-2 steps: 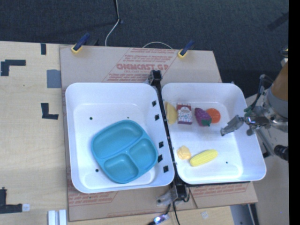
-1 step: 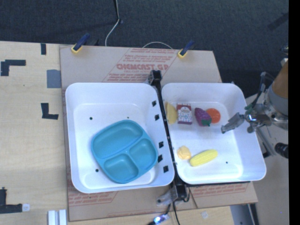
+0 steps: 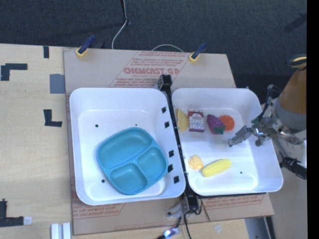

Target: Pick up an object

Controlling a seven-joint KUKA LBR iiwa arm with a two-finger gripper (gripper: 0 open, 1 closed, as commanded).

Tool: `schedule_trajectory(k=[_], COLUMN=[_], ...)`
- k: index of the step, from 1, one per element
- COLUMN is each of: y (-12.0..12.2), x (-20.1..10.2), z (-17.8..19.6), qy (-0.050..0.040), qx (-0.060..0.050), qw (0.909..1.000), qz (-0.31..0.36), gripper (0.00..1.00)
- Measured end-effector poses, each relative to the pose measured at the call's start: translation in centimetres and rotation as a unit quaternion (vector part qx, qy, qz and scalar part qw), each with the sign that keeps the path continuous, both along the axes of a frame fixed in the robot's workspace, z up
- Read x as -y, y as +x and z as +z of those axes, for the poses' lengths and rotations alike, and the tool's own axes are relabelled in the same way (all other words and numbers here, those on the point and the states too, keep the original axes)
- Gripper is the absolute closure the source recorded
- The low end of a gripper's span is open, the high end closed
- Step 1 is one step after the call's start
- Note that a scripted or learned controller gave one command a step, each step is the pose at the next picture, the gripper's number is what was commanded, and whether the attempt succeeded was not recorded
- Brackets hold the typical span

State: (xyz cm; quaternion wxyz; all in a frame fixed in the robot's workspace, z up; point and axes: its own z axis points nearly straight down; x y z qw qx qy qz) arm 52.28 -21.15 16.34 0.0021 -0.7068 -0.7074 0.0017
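Reaching in from the right, the grey arm (image 3: 291,101) with its orange band holds the gripper (image 3: 239,137) low over the right side of the right bin (image 3: 259,176); whether that tool is apart or together I cannot tell, since it shows as one dark slanted shape, and no item is seen in it. It hangs just to the right of a row of small toy foods along the bin's far part: an orange round piece (image 3: 227,122), a purple grape bunch (image 3: 215,124) touching it, a small red and white carton (image 3: 196,121) and a yellow piece (image 3: 181,120) close against the dividing wall. Nearer the front of the same bin lie a toy corn cob (image 3: 216,167), tilted, and a smaller yellow lump (image 3: 195,162) just beside its left end; both are apart from the gripper. A blue divided plate (image 3: 131,159) with three compartments lies in the left bin (image 3: 82,108), turned at an angle. Both bins sit on a cardboard sheet (image 3: 144,68) pinned at its far edge by two clamps with yellow and blue (image 3: 85,46).
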Motion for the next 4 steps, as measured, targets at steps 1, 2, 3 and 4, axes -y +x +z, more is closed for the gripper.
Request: schedule_trajectory(k=[1, 2, 3, 4], y=[0.1, 0.2, 0.2, 1.0], x=[0.4, 0.3, 0.4, -0.4], z=[-6.3, -7.9, -6.7, -1.1], qy=[0.0001, -0.0010, -0.0026, -0.0009], qx=[0.000, 0.002, 0.004, 0.005], qw=[1.0000, 1.0000, 1.0000, 1.0000], qz=[0.000, 0.000, 0.000, 0.001], gripper=[0.00, 0.00, 1.00, 1.00])
